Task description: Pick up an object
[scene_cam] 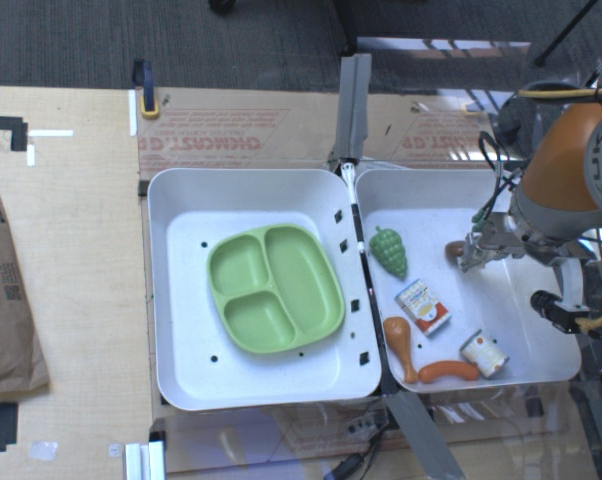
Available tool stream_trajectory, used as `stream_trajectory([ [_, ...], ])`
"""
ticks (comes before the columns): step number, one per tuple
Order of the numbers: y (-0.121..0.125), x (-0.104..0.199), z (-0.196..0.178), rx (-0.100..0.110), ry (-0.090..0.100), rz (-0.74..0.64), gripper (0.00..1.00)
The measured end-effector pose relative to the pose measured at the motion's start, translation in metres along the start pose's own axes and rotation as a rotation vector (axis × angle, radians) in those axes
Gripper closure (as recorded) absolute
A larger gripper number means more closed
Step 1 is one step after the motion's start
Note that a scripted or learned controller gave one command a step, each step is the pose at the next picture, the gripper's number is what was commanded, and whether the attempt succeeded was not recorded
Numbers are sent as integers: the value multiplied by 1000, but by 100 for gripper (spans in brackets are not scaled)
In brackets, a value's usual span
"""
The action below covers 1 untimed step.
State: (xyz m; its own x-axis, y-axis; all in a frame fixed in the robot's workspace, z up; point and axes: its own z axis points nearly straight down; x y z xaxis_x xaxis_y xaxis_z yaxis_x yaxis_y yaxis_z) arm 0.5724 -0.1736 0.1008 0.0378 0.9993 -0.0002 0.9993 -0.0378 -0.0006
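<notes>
- My tool [468, 256]: at the end of the grey arm with the orange band [566, 158], low in the right-hand white bin [541, 373], near its far right side. I cannot tell how it is set; the end is small and partly masked by the wrist.
- Small brown object [454, 251]: just beside the tool tip, on the bin floor. Whether touching, I cannot tell. Likely the nearest pick.
- Green knobbly plastic grape bunch [389, 250]: right bin, near the divider. Judged light, stiff, bumpy; take across the narrow width.
- Small white-and-orange carton [422, 307]: middle of the right bin, lying flat. Judged light, flat-sided; grip across the short sides.
- Orange drumstick-shaped toy [400, 345] and orange sausage-shaped toy [448, 371]: near front edge, touching or nearly so. Smooth, may slip.
- Small white can-shaped item [483, 354]: just beside the sausage-shaped toy.
- Green three-compartment plastic tray [275, 288]: left-hand white bin [171, 298].
</notes>
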Motion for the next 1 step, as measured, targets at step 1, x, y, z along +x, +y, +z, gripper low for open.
stream_trajectory([
  [1, -3, 74, -36, 0, 0, 117, 100],
])
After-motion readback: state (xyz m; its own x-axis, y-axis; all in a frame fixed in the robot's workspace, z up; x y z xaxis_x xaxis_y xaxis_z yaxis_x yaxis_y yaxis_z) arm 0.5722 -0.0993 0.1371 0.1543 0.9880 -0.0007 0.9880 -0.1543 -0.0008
